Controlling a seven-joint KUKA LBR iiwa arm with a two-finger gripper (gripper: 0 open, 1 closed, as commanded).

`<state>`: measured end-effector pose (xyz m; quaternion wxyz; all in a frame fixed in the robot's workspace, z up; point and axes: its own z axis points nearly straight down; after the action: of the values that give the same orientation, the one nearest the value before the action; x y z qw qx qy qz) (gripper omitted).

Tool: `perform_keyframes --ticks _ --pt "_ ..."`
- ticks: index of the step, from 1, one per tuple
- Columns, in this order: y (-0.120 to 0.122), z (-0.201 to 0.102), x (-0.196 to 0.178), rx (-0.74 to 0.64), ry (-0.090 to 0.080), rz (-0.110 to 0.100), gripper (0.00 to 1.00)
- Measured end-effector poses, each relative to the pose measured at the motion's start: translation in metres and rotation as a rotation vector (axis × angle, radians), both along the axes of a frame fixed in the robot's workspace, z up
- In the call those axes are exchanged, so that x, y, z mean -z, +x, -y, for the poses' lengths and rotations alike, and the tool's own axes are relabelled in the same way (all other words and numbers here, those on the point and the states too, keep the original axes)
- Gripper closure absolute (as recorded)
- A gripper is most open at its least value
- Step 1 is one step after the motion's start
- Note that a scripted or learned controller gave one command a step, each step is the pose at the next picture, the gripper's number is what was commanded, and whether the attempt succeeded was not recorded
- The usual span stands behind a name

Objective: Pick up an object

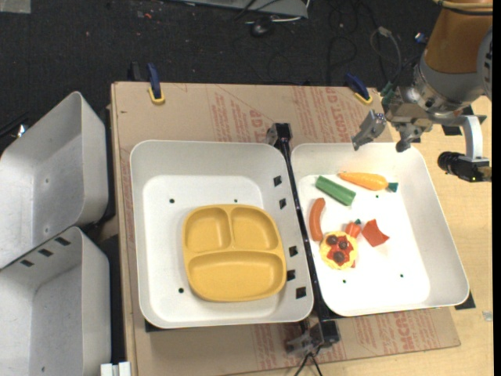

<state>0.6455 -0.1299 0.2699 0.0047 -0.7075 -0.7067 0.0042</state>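
A dark speckled floor strewn with cables and a grey metal bracket lies behind a brown cardboard-covered bench (235,104), printed with faint red lettering and held by two blue-and-yellow clamps at its far edge. Two shallow white bins with rounded corners sit side by side on it, joined by a black divider strip.

The left bin (156,171) holds a yellow plastic tray (233,251), smooth and rounded, moulded into three compartments: two small ones at the far side, one long one nearer.

The right bin (415,280) carries a cluster of toy food toward its 11 o'clock quarter. An orange carrot (363,180) with a small green tip lies with its long axis running 9 to 3 o'clock, the green end at 3. Just beside it at 8 o'clock a green block-like piece (336,189) slants from 10 to 4 o'clock. A red sausage (316,218), slightly curved, runs nearly 12 to 6. A small round yellow pizza (340,250) with dark toppings lies at 5 o'clock from the sausage, with red wedge-shaped pieces (374,233) touching or just beside it; their exact shapes are hard to make out.

The gripper (387,134) hovers over the far rim of the right bin, at 12 o'clock from the carrot, fingers spread apart with nothing between them. The arm above it is cut off by the upper edge.
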Motion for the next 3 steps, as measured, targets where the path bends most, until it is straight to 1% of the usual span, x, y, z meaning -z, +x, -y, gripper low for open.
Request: perform_keyframes --ticks 1,2,3 --pt "0.002 0.0 -0.008 -0.002 -0.001 0.012 0.0" --pt "-0.008 -0.001 0.049 0.0 -0.001 0.008 0.0" --pt "-0.012 -0.005 0.093 -0.001 -0.001 0.008 0.0"
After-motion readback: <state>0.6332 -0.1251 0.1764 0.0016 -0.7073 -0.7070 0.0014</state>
